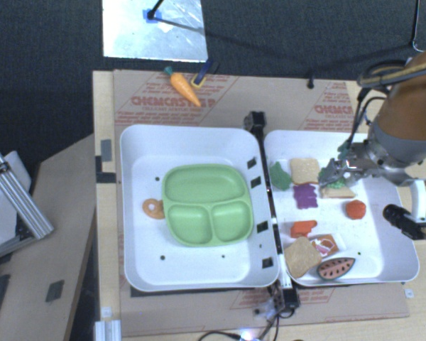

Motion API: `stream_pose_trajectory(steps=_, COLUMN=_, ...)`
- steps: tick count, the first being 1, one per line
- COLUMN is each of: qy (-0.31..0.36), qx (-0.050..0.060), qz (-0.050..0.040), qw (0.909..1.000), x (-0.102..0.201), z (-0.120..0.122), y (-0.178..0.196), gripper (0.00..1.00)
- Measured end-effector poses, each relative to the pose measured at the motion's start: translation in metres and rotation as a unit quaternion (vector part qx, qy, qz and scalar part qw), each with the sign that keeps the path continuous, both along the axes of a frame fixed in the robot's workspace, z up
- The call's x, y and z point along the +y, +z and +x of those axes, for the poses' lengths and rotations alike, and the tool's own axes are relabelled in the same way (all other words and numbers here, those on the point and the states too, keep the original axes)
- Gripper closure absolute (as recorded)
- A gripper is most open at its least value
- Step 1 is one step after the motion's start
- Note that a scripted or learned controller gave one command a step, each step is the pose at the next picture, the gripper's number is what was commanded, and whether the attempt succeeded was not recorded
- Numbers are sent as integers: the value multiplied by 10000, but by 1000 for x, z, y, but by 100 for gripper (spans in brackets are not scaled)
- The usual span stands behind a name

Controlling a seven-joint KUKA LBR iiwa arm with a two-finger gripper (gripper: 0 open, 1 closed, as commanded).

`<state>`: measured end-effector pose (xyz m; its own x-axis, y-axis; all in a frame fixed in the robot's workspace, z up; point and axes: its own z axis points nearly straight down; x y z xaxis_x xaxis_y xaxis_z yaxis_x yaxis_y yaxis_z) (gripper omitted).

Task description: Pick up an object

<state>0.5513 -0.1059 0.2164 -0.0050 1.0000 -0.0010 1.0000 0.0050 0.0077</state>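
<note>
**Gripper low among crowded toy food**

Brown board carried two white bins; the right bin point(394, 261) held the toy food. The gripper point(336, 174) hung just right of the purple piece point(305, 196), over a tan slice point(339, 190). Whether it pinched anything could not be told. Crowding could cause a missed or double grab.

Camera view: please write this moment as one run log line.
arm: over right bin | gripper: above toy sandwich | grasp: unclear
</note>
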Motion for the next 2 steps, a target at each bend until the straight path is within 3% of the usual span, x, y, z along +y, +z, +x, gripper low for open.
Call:
stream_pose_trajectory(steps=1, qy=-2, qx=24, qz=3, qw=10000, x=0, z=1, y=8, gripper=100)
stream_pose_trajectory(steps=2, qy=22, qx=34, qz=15, qw=10000, x=53, z=-12, y=13, gripper=100)
